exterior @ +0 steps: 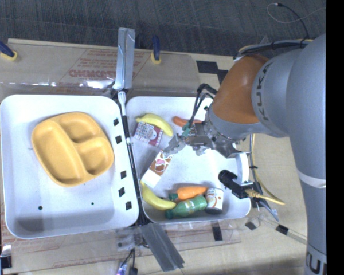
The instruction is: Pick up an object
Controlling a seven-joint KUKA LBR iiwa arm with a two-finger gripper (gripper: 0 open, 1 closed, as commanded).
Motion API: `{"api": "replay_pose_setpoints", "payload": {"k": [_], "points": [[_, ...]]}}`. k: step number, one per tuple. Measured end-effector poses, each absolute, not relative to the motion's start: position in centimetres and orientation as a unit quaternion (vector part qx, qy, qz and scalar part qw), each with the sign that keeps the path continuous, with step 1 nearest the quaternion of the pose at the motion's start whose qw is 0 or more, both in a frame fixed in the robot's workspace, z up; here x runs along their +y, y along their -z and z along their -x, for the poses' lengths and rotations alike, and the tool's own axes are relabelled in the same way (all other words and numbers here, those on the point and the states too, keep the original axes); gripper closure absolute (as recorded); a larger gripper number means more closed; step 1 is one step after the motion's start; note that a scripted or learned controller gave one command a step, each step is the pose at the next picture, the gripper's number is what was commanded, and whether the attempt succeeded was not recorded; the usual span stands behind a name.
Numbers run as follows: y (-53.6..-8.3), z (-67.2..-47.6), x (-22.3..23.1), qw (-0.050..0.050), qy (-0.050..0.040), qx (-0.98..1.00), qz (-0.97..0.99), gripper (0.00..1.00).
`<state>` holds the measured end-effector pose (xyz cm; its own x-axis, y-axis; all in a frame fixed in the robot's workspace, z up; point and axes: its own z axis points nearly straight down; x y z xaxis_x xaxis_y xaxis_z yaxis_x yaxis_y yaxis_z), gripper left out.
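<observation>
I see open white floor mid-bin in the right white bin (pixel 232 213); the curved yellow banana (pixel 156 122) crowds twelve o'clock, and the green plastic bottle (pixel 187 207) blocks six.

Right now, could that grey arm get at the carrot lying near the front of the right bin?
Probably yes. The carrot lies on top beside the green bottle, uncovered, and the end effector hangs over the same bin.

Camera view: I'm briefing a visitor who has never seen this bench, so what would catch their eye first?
Probably the big yellow divided plate, alone in the left bin. Next, the grey arm's orange band at the right, above the gripper that hangs over the right bin. That bin is crowded: a banana near its top, and a carrot and a green bottle along its lower edge.
</observation>
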<state>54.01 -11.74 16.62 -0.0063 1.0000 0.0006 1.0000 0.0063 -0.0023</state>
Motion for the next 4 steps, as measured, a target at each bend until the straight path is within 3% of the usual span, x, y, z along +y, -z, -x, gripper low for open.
{"api": "replay_pose_setpoints", "payload": {"k": [1, 2, 3, 4], "points": [[-10.2, -55.1, -10.1, 0.001, -0.0002, -0.725, 0.688, 0.00], [-11.2, -55.1, -10.1, 0.001, -0.0010, -0.726, 0.687, 1.00], [-9.1, -61.2, -12.1, 0.001, -0.0009, -0.675, 0.738, 1.00], [-9.1, -61.2, -12.1, 0.001, -0.0008, -0.675, 0.738, 0.00]]}}
